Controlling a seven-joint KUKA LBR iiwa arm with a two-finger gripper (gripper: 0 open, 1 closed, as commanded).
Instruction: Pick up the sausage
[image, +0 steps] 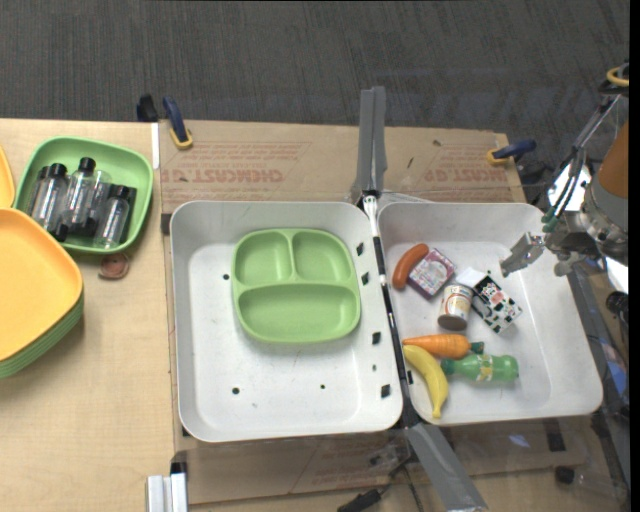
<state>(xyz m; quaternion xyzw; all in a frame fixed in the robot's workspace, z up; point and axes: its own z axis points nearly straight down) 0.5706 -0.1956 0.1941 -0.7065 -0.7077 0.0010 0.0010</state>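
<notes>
The sausage (410, 264) is a short red-orange piece lying at a slant in the upper left part of the right bin (570, 400), close to the divider. My gripper (545, 258) hangs over the right side of that bin, well to the right of the sausage. It is open, with nothing between its fingers. The grey arm with its orange band comes in from the right edge.
A purple packet (432, 272) touches the sausage on its right. Nearby lie a small can (456, 305), a black-and-white box (495, 303), a carrot (437, 346), a banana (428, 378) and a green bottle (485, 369). A green divided plate (296, 285) sits in the left bin (200, 400).
</notes>
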